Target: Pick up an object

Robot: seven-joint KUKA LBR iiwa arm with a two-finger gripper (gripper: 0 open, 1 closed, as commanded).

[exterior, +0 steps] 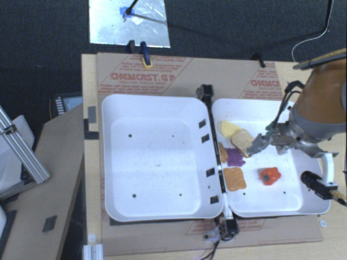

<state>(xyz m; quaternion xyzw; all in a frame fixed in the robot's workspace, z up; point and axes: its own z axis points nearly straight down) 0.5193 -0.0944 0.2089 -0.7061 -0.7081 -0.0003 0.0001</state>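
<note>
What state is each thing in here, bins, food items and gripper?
left bin: flat on the bench.
right bin: holds all the items.
yellow piece: lying near the divider.
cracker: lying by the gripper tip.
purple piece: lying loose.
orange square: lying flat.
red pepper: lying loose, apart.
gripper: low over the cracker; grasp unclear.

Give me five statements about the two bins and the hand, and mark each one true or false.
1. The red object lies in the right bin. True.
2. The left bin holds the purple object. False: it lies in the right bin, near the divider.
3. The hand is over the right bin, close to the tan cracker-like piece. True.
4. The arm reaches in from the view's left. False: it comes from the right.
5. The orange square piece lies beside the yellow object. False: the purple object lies between them.
</note>
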